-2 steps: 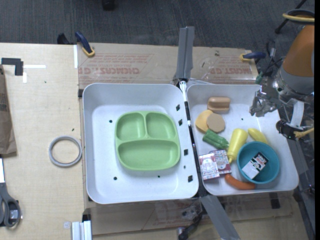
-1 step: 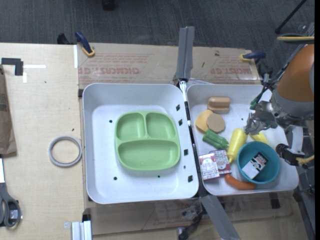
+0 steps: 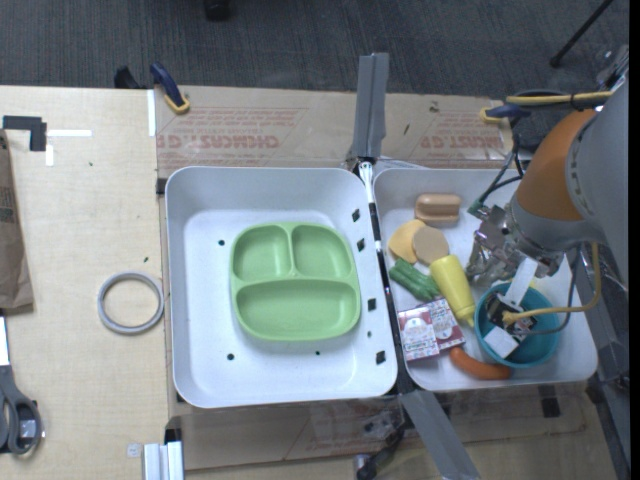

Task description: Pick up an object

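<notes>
In the camera view, the hand (image 3: 497,264) hangs low in the right bin (image 3: 565,368), over the rim of a blue bowl (image 3: 520,340); whether it is spread or pressed together cannot be told. Just left of it lies a yellow bottle (image 3: 452,285), long axis running from upper left to lower right. Left again, a green divided plate (image 3: 295,281) sits in the left bin (image 3: 190,268).

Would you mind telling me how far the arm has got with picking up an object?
Done: the arm has reached over the right bin, its pincer above the toys. In hand: nothing visibly gripped. The yellow bottle, teal bowl and red packet all lie in that bin. Left: grasp one and lift it. The green tray sits alone in the left bin.
</notes>
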Action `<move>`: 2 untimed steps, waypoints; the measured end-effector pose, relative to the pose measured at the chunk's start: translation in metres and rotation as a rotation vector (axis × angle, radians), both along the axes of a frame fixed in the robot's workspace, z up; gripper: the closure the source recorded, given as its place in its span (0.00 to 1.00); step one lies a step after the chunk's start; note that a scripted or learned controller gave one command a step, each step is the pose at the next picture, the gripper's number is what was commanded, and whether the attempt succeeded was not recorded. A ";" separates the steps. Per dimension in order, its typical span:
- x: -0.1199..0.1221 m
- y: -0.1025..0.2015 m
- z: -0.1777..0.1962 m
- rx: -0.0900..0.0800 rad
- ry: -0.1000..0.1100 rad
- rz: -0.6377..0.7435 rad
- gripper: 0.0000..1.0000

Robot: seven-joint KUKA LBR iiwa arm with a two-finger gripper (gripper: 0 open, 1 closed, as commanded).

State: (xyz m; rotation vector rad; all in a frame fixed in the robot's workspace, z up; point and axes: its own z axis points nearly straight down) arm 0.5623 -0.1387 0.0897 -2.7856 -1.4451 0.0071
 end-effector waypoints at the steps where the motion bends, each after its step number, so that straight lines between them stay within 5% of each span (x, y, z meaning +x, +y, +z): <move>1: 0.029 0.015 0.049 -0.001 -0.003 0.245 0.00; 2: 0.029 0.014 0.056 -0.002 0.001 0.245 1.00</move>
